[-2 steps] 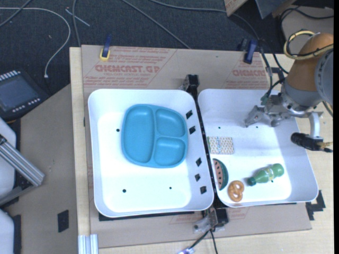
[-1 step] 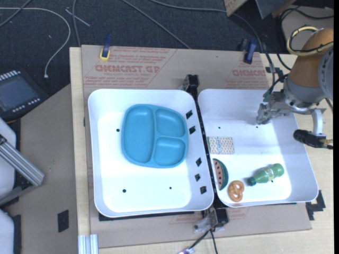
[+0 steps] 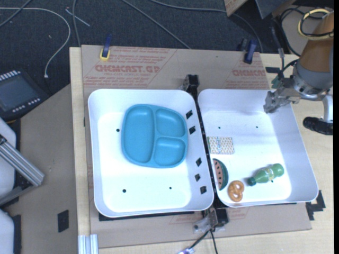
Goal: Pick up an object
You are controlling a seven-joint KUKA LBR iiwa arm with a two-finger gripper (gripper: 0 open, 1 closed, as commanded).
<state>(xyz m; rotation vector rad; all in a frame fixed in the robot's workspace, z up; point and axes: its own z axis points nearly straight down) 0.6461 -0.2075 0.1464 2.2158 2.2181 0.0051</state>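
Camera view, fixed overhead, slanted: 1 table (image 3: 53, 142) with a printed cardboard sheet (image 3: 159, 62) under 2 shallow white bins set side by side.

Item 1, left bin (image 3: 106, 194): held 1 blue divided plate (image 3: 154, 136) with 3 compartments, lying flat in the upper middle of the bin, apart from every wall.

Item 2, right bin (image 3: 296, 142): held 4 small things, all in its near half.
- 1 patterned square cloth or card (image 3: 220, 145), pale with small coloured dots, lying flat near the bin's left wall.
- 1 toy watermelon slice (image 3: 220, 173), red with a green rind, just below the square and close against the left wall.
- 1 toy pretzel (image 3: 235, 190), orange-brown, just beside the watermelon slice at the bin's near edge.
- 1 green bottle-shaped toy (image 3: 266, 174), lying on its side to the right of the pretzel, darker end pointing toward it, close to it without clear contact.

Item 3, arm (image 3: 317, 57): grey with an orange band, entering from the right above the far right corner of the right bin.

Item 4, hand (image 3: 274, 102): sat over the far right part of the right bin, well apart from all 4 things and carrying nothing between its fingers. Whether the fingers were apart or together could not be told at this size.

Sundries: 2 blue clamps (image 3: 106, 51) at the far edge of the cardboard; loose cables (image 3: 53, 9) on the dark floor beyond.
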